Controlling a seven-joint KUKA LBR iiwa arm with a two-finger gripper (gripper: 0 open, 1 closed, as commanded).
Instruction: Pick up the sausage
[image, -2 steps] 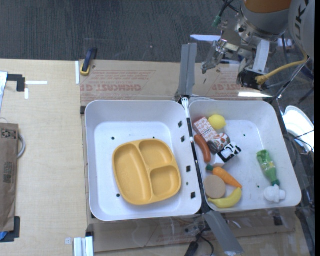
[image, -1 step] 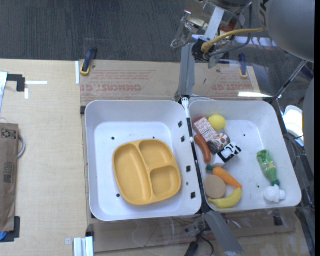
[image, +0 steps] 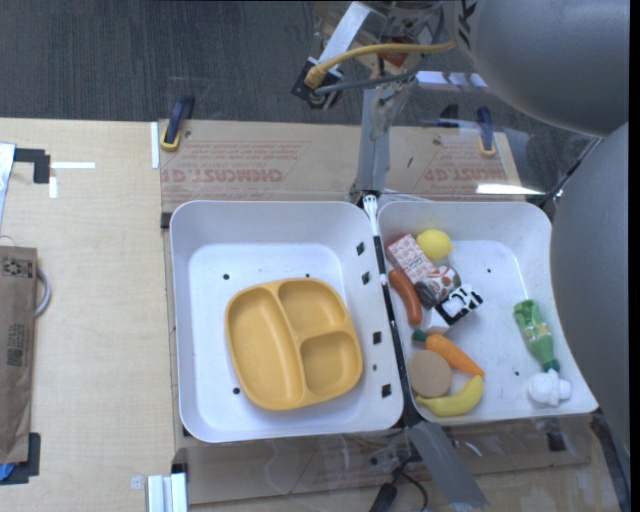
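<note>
Sausage (image: 404, 295) lies in the right bin (image: 500, 215), close against the divider where the two bins meet, its length running slightly aslant toward the near edge. The gripper (image: 372, 75) appears to hang beyond the far rim of the bins, above the cardboard sheet (image: 250, 160), well apart from the sausage; its fingers are lost among cables and brackets, so whether they are spread or pressed together I cannot tell, and nothing can be seen between them. The grey arm (image: 560, 60) fills the upper right corner. Taking the sausage as the landmark: a red and white carton (image: 408, 255) touches its far end, a yellow lemon (image: 434, 243) sits just beyond that carton, and a black and white item (image: 455, 303) lies just to its right. Nearer the camera than the sausage are a carrot (image: 452, 352), a round tan biscuit (image: 432, 375) and a banana (image: 455, 397). Farther right, well apart, lie a green bottle (image: 536, 333) and a white object (image: 548, 389). Left of the sausage, across the divider, the left bin (image: 200, 300) holds a yellow divided plate (image: 292, 342).
</note>
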